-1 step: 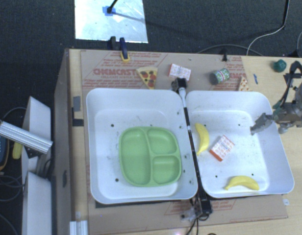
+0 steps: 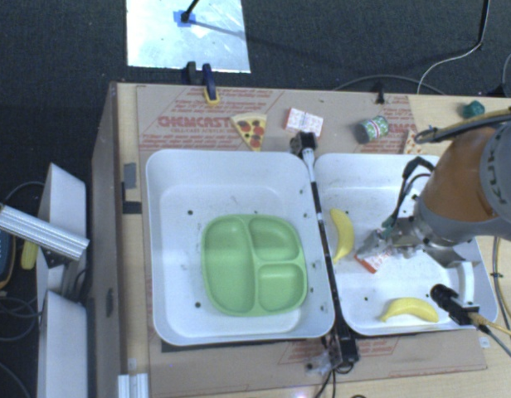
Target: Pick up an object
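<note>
Fingers (image 2: 378,245) sit low in the right bin (image 2: 355,172), angled left; you cannot tell whether they are open or closed. At their tips lies a small red-and-white item (image 2: 368,263), touching or just beside them. Nearest you, one banana (image 2: 410,309) rests close to that bin's front wall, with bare floor to its left. A second banana (image 2: 343,233) lies along the divider, just left of the fingers, leaving little room there. Your left bin (image 2: 168,181) holds a green tray (image 2: 255,264) toward its front right, with bare white floor behind it. Farther back on the surface (image 2: 338,106) you have a pizza slice (image 2: 250,129), a card (image 2: 304,122) and a can (image 2: 373,128).
</note>
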### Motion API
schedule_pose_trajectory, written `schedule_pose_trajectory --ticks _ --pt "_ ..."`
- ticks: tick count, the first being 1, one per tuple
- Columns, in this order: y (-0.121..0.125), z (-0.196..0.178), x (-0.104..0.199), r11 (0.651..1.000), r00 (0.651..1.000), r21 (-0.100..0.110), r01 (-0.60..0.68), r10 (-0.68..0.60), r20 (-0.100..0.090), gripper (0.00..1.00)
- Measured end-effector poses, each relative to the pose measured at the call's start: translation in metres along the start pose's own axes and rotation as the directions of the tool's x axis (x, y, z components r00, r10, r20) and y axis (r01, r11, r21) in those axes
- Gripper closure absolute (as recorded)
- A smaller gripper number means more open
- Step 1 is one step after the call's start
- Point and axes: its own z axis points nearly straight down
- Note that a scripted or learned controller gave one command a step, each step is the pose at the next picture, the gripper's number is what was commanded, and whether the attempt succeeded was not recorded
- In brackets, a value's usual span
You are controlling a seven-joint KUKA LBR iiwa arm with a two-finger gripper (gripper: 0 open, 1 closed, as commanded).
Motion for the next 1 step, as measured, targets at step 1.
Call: schedule_pose_trajectory --ticks 1 --pt "0.0518 -0.0111 0.0265 1.000 1.000 -0.005 -0.005 0.006 0.010 0.00"
